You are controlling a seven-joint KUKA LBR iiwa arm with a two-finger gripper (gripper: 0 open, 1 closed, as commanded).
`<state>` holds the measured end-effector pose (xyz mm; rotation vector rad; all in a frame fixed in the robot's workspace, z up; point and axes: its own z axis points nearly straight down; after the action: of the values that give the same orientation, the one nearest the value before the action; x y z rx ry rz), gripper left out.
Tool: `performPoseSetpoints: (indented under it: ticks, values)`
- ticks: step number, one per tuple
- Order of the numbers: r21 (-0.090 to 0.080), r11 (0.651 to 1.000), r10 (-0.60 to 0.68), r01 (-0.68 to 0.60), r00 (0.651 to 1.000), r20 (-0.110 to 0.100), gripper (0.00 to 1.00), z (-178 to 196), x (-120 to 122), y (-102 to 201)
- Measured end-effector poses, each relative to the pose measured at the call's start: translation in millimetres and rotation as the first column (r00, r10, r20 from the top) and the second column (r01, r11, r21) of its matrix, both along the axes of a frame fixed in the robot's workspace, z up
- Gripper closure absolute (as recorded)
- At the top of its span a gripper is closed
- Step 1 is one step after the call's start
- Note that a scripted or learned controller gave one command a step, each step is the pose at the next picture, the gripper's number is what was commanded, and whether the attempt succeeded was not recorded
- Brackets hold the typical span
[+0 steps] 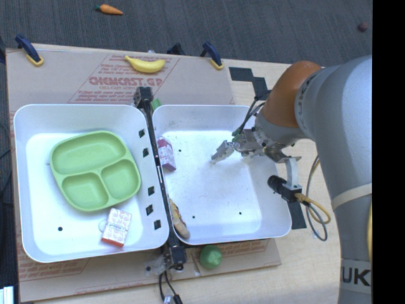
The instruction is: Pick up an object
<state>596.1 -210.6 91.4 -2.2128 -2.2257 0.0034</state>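
Observation:
My gripper (221, 153) hangs over the middle of the right bin (253, 223), above bare white floor, with no object touching it. A pink and maroon packet (166, 154) lies against that bin's left wall, a good way left of the gripper. A tan, lumpy object (176, 220) rests in the bin's front left corner. In the left bin (25, 189) sit a green divided plate (95, 168) and a small red and white box (116, 227).
A yellow banana (145, 63) lies on the cardboard behind the bins. A green ball (211, 256) sits just outside the right bin's front edge. A black divider (152, 163) runs between the bins. An orange carrot (111, 9) lies on the floor beyond.

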Motion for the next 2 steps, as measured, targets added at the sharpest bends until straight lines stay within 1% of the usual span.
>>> performPoseSetpoints:
  ticks: [1, 2]
  values:
    - [0.000, 1.000, 0.000, 0.000, 1.000, 0.001, 0.00, 0.3, -91.8, -0.7]
    - [0.001, 1.000, -0.001, 0.001, 1.000, 0.003, 0.00, 0.7, -3.1, 2.0]
